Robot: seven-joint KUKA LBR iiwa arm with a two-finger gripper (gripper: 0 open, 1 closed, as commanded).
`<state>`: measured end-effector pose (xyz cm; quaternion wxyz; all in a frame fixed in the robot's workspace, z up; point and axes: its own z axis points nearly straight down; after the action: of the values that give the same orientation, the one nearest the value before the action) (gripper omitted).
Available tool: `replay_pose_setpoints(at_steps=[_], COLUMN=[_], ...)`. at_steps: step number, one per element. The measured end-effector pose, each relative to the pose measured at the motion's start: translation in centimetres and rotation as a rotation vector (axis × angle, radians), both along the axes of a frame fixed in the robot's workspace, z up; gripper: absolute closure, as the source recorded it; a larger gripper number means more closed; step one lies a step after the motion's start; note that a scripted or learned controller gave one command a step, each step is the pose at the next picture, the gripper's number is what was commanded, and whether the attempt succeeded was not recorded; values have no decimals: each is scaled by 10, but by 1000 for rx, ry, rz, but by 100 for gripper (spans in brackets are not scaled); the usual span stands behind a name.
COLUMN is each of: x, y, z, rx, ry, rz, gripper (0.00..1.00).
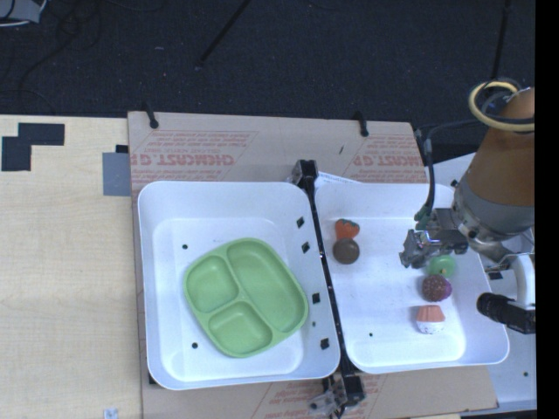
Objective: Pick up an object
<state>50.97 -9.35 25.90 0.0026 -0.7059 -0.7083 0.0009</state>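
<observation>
In the right bin [384, 339] lie several small toy foods. An orange-red piece [348, 229] and a brown ball [347, 251] sit near the bin's left wall. A green piece [443, 266], a dark purple ball [437, 288] and a pink-and-white cupcake [430, 319] lie in a column toward the right. My gripper [422, 250] hangs low over the bin's right part, just left of the green piece and touching or nearly touching it. Whether the green piece sits between the fingers cannot be made out.
The left bin [162, 234] holds a green divided plate [244, 297]. A black divider [319, 269] runs between the bins. The arm's grey and orange body [502, 173] looms over the right bin's far right corner. A black part [507, 311] sticks in at the right edge.
</observation>
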Motion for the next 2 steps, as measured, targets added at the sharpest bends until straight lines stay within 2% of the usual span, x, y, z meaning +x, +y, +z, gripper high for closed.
replay_pose_setpoints(at_steps=[2], x=[28], y=[88], z=[-18], rx=[-1], ry=[-2], rz=[0], gripper=[100])
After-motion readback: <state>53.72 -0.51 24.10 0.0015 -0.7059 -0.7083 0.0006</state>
